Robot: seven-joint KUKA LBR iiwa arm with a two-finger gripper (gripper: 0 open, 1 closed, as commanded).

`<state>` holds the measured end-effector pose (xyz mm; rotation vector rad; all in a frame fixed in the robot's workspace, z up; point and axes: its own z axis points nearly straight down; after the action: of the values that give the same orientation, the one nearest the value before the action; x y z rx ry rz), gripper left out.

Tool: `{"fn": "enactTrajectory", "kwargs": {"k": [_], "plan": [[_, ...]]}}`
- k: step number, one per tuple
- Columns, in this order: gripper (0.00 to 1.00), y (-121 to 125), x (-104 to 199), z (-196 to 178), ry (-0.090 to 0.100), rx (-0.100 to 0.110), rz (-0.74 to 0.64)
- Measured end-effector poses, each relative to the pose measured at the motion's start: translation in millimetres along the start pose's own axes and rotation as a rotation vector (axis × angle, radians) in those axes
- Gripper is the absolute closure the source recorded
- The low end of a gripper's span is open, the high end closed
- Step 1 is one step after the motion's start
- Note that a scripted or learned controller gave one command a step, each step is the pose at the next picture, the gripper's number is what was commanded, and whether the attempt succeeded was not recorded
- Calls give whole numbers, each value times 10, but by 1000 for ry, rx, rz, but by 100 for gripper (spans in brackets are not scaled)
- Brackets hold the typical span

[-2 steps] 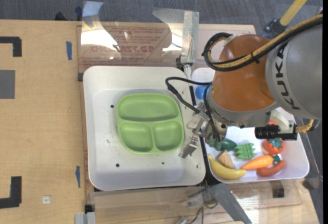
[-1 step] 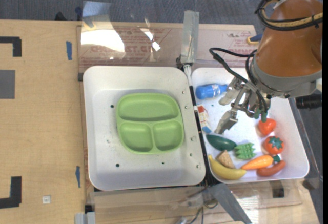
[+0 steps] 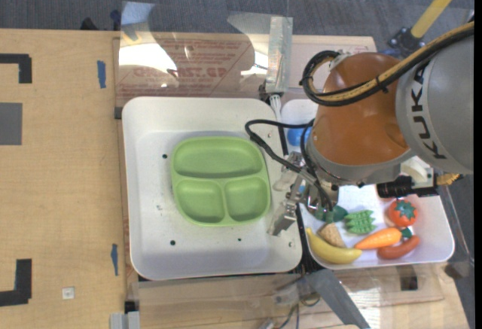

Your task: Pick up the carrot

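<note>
Gripper (image 3: 290,208) low over the inner edge of the left bin (image 3: 143,169), near the wall shared with the right bin (image 3: 444,245). Metal fingers angled down and to the left, tips just beside the green tray (image 3: 218,178). Too cluttered by cables and brackets to tell whether apart or together. Nothing visible between them.

Above and to the right, the orange band (image 3: 358,120) and grey arm (image 3: 444,109), covering much of the right bin's upper part.

Carrot (image 3: 379,238) in the right bin, toward its near edge, to the right of the gripper and slightly nearer the camera. Long axis roughly left to right, thick end tilted up to the right, thin end pointing down-left toward the banana (image 3: 331,248). Lies across a red pepper (image 3: 399,248), touching or overlapping it. Just beside: a green toy (image 3: 360,221) above, a tomato (image 3: 401,212) up-right, a tan piece (image 3: 331,233) left.

Likely needed next: a shift right across the shared wall, then a descent with the fingers set across the carrot's short width. Crowded neighbours a risk: easy to pinch the pepper or nudge the banana instead. Task judged not yet begun in earnest, carrot untouched.
</note>
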<state>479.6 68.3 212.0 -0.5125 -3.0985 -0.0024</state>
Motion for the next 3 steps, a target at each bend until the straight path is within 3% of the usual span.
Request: {"fn": "enactTrajectory", "kwargs": {"k": [1,2,3], "plan": [[0,-447,-534,-992,-12,-2,-96],[0,-391,-124,279,3,2,-124],[0,-1004,-361,-1860,-17,0,-243]]}}
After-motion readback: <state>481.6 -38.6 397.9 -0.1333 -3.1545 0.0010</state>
